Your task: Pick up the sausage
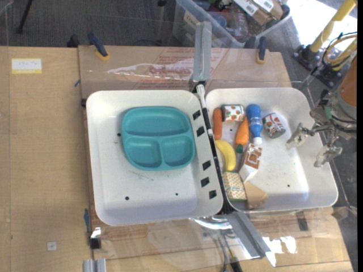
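You are looking down at a slant on a light wooden bench (39, 152) that carries two shallow white bins side by side, their inner rims touching along the centre line.

1. Left bin (108, 191): it holds a teal divided plate (157, 137) with three compartments, lying flat toward the upper middle of the bin.

2. Right bin (295, 180): the objects are crowded into its left half. The sausage (217, 123) — a narrow orange-red piece — lies along the left wall, near the upper corner, just above the banana (227, 154). Beside it, to the right, you see a small white carton (232, 113), a blue bottle (253, 119) with a white cap end, a carrot (243, 134) and a red-and-white can (274, 124). Lower down are a small packet (253, 157), a patterned box (233, 186) and a brown wedge (256, 196) at the bottom rim.

3. Gripper (311, 145): it hangs over the right part of the right bin, well apart from the sausage. The two metal fingers (296, 136) are spread wide and have hold of nothing.

4. Surroundings: blue clamps (100, 49) sit at the bench's far edge, and a sheet of clear plastic film (153, 69) lies behind the bins. Beyond the bench, on a dark carpeted floor (85, 10), stands a clear storage tub (238, 10) full of mixed items.
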`<control>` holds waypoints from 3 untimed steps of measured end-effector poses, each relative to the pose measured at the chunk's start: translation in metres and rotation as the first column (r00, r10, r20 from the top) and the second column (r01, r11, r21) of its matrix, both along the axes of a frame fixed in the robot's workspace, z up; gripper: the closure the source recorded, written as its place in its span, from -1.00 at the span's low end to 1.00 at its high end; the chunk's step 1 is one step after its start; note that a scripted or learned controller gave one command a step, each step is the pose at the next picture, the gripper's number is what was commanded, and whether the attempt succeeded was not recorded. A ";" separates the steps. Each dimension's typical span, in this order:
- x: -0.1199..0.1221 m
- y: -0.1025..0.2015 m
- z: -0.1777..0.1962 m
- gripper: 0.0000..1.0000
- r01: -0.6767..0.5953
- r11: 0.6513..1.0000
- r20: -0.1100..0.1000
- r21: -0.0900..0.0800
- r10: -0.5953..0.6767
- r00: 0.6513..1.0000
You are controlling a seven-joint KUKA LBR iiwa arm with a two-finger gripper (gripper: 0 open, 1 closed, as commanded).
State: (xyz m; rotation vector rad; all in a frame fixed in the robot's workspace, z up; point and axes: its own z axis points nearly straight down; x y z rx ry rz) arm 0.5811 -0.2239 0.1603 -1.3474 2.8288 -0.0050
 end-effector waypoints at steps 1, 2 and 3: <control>-0.059 0.064 -0.041 -1.00 -0.016 1.000 -0.005 0.001 0.016 1.000; -0.084 0.022 -0.069 -1.00 -0.141 0.990 0.018 -0.001 0.141 0.990; 0.054 0.059 -0.012 -1.00 -0.228 0.974 -0.001 0.000 0.228 0.974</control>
